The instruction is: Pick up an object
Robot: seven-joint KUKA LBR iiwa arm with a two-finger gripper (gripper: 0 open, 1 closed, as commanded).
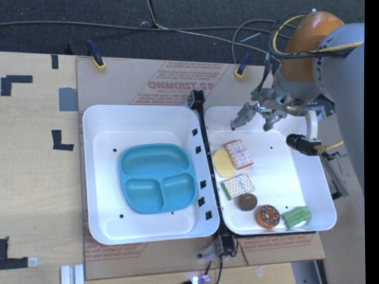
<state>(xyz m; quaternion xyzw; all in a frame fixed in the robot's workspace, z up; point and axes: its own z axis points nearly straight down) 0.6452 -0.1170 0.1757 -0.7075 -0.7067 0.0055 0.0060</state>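
Hovering over the back edge of the right bin [308, 176], the end effector [256, 118] is seen with its two fingers spread apart and nothing held between them. No object has been lifted yet; every candidate lies on the bin floor, in front of the fingers and towards the divider.

A cluster is found along the left side of that bin. A small red-and-white carton [238, 154] lies nearest the end effector, touching a yellow oval piece [223, 163] just beside it. In front of these a green-and-white packet [238, 186] is set, then a brown round piece [247, 202], a frosted doughnut [267, 216] and a green item [296, 216] near the front corner.

All of these are judged to be light play-food pieces, likely hard plastic or thin card, so little grip force should be needed. The carton is considered the easiest take: flat sides, stiff enough, best pinched across its narrow width. Its contact with the yellow piece could crowd one finger, though. The rounded yellow and brown pieces may well slip out of a pinch. The doughnut and the green item stand freer, and a grasp across the doughnut's rim seems workable.

The left bin [95, 158] is occupied by a blue compartment tray [158, 177], lying flat with its three sections bare. Both bins are carried side by side on the table [35, 158].
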